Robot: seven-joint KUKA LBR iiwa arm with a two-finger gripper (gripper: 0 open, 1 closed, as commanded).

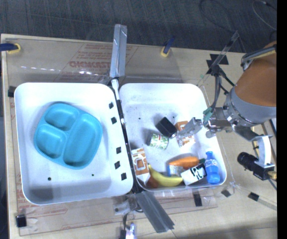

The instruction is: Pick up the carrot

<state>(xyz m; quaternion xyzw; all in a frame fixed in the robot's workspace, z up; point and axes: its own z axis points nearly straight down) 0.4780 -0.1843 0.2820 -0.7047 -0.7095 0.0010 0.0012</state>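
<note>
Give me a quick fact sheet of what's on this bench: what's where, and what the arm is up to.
left bin: holds a blue plate with three sections
right bin: holds a heap of small items
carrot: lies near the right bin's front, just above the banana
bottle: blue, right of the carrot
arm: reaches in from the right
pincer: low over the right bin, behind the carrot, not on it
carrot picked up: not yet
</note>
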